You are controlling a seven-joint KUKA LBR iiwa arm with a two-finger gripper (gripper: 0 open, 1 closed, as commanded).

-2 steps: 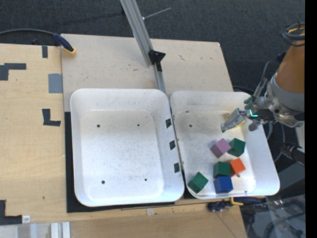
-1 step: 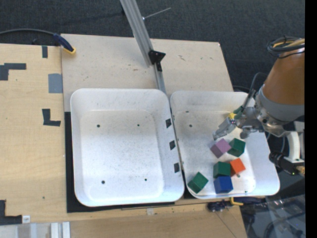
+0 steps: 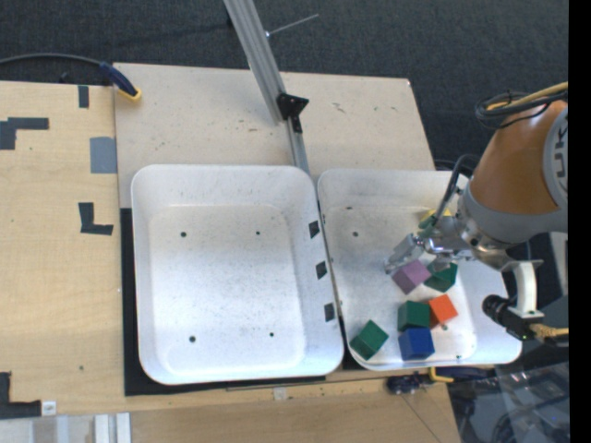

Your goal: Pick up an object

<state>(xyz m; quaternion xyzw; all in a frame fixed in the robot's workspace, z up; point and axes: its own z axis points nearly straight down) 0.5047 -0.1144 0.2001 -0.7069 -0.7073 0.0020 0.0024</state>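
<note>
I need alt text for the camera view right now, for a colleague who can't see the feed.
The arm's tool is low in the right bin, right at a purple block. Nearby in that bin lie green blocks, an orange block and a blue block. The left bin sits beside it on the bench.
</note>
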